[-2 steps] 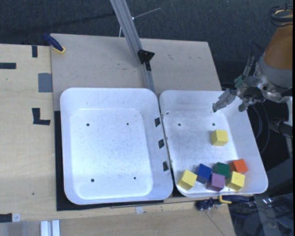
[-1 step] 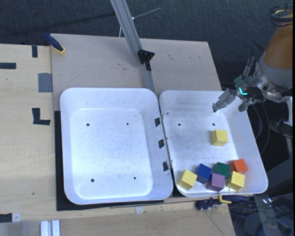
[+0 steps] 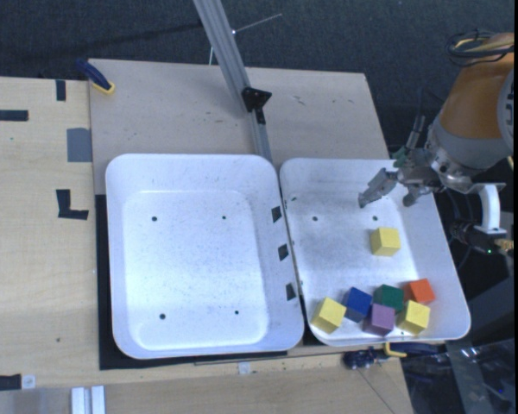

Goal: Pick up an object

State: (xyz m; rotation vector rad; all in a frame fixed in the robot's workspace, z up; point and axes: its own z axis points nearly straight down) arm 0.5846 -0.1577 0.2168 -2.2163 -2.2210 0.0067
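Observation:
My gripper (image 3: 388, 191) hangs over the upper part of the right bin (image 3: 328, 231), its two fingers spread open with nothing between them. A yellow cube (image 3: 385, 241) lies alone in the bin, a short way below the gripper. Along the bin's front edge sits a cluster: a yellow cube (image 3: 329, 314), a blue cube (image 3: 357, 303), a green cube (image 3: 388, 297), a purple cube (image 3: 382, 317), an orange cube (image 3: 420, 291) and another yellow cube (image 3: 415, 316).
The left bin (image 3: 194, 257) lies beside the right one. A slanted metal pole (image 3: 233, 59) crosses the bench behind the bins. The arm's orange band (image 3: 479, 76) is at the right edge.

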